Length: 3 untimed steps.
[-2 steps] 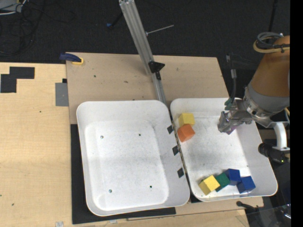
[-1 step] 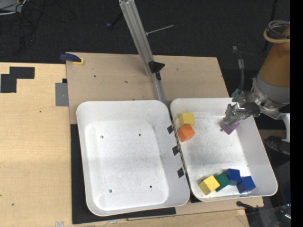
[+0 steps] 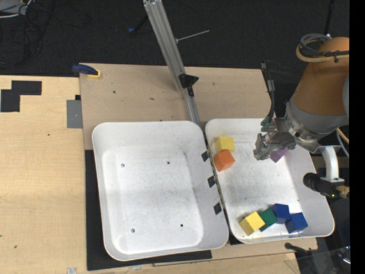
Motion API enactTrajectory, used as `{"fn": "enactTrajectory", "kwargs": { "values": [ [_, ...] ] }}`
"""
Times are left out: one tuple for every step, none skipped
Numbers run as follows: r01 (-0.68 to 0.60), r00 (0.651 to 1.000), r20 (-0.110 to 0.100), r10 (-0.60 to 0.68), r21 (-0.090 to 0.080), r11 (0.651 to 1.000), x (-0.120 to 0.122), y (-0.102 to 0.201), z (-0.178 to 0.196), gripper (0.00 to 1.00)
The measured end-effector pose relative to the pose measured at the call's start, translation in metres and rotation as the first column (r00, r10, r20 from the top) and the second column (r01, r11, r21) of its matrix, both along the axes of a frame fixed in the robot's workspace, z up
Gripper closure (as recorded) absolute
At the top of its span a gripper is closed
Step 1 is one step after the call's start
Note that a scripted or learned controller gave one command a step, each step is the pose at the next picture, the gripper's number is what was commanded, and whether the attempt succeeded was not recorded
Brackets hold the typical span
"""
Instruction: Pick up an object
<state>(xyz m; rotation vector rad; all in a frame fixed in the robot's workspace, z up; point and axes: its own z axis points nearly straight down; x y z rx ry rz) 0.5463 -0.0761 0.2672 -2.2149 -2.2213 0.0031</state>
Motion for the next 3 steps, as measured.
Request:
{"fn": "enactTrajectory", "kwargs": {
  "values": [
    [-0.001,1.0,-0.001,0.001,0.0,1.0,-0.009,0.051,-0.018,1.0],
    [-0.002,1.0,-0.001,0.002,0.001,1.0,-0.018,0.108,-0.032,1.0],
    [-0.001,1.0,-0.002,0.001,0.0,1.0,-0.025,0.154,-0.043,1.0]
  ]
}}
